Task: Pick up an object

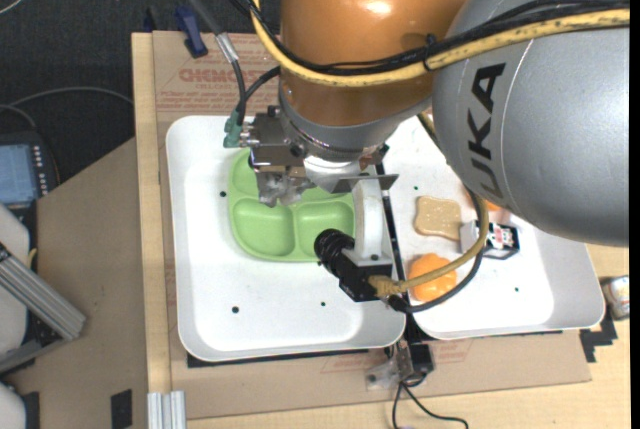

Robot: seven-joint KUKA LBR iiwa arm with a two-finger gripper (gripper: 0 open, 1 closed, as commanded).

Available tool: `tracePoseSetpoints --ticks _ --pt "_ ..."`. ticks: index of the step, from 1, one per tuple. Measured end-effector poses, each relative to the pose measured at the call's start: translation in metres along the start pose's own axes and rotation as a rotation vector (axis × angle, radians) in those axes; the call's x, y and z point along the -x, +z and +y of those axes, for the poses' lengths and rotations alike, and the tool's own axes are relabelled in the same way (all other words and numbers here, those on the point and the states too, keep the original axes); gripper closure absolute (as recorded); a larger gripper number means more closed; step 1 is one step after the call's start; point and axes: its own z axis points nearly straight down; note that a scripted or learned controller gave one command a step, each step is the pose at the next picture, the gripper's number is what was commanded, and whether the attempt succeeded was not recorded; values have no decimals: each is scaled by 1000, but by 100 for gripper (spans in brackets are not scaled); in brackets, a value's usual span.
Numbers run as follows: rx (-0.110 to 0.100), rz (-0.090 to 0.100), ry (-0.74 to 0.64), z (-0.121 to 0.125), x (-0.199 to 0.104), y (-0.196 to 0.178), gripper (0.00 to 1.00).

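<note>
**Claw Over the Green Tray: Grasp Not Confirmed**

Camera view. My claw (283, 185) hangs low over the green tray (285, 222), which lies in the left bin (200, 247). My wrist blocks the tips, so I cannot tell whether the claw is wide, narrow, or holding anything.

Risk: the tray is broad and shallow. Closing on its flat floor instead of a wall or divider would likely slip off and lift nothing. Pressing down could also skid it across the bin.

Pose: my arm reaches in from the right, wrist pointing straight down. An orange ball (432, 277) and tan biscuit (438, 216) sit in the right bin (530, 297).
</note>
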Motion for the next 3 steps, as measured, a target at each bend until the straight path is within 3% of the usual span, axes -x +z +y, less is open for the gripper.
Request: tracePoseSetpoints --ticks 1,2,3 --pt "20 5 13 3 8 -87 100" --pt "17 0 23 2 90 -117 100" --pt "-7 -5 20 0 116 28 100"
